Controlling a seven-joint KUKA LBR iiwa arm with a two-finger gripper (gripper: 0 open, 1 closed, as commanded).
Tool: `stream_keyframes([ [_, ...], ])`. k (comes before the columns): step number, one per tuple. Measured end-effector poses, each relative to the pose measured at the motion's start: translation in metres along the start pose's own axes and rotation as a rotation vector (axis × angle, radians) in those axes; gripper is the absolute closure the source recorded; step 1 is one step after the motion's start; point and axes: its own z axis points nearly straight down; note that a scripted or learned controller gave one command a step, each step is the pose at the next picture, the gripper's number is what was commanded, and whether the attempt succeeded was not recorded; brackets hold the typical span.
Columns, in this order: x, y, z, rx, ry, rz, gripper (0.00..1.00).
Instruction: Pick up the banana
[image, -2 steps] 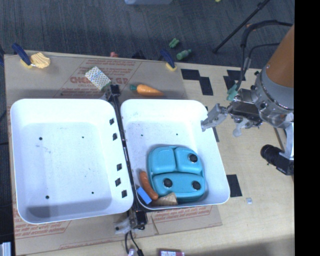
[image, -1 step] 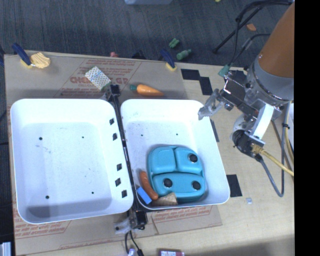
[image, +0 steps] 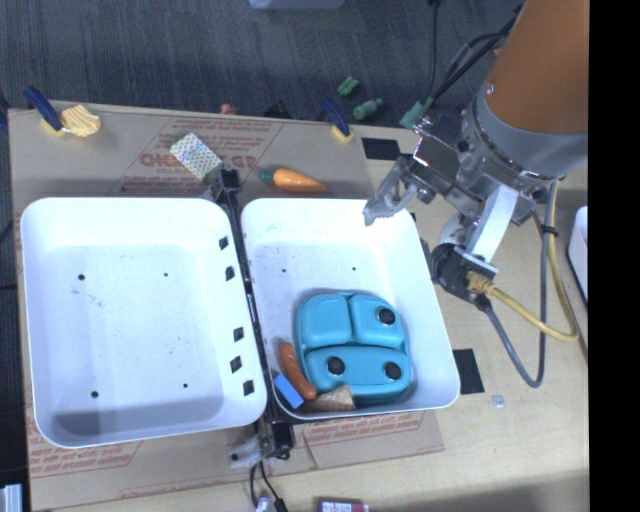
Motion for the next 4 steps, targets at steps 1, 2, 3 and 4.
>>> stream_keyframes([
  [1,-0.056,0.04,-0.037,-0.001,0.0,-0.046,0.0],
  [2,-0.049,0.035,-0.064,-0.001,0.0,0.347,0.0],
  [3,0.004,0.015,-0.068,-0.002,0.001,0.742,0.0],
  [4,0.073,-0.037,-0.048,0.0,-0.001,0.726,0.0],
])
